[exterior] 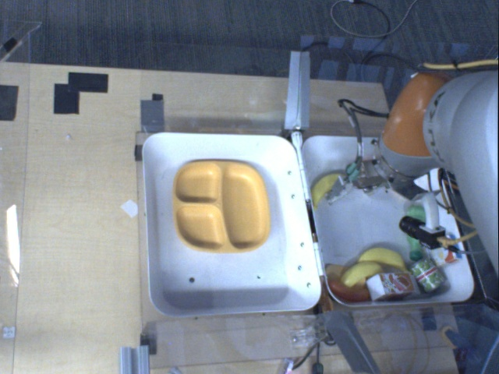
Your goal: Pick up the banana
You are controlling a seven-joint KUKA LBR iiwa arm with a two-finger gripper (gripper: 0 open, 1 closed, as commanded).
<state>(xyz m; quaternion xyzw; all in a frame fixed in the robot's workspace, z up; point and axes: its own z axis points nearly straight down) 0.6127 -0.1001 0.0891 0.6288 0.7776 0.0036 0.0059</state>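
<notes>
The banana (376, 263) lies yellow and curved near the front edge of the right bin (343, 232), among other items. My gripper (345, 182) is low in the back left part of that bin, well behind the banana and apart from it. The gripper's tip is right beside a yellow-green rounded thing (323, 187) that rests against the bin's left wall; whether they touch I cannot tell.
A red item (347, 289), a white and red packet (390, 284) and a green can (427, 275) crowd round the banana. A green object (418, 209) stands by the right wall. The left bin (164, 232) holds a yellow divided plate (222, 205).
</notes>
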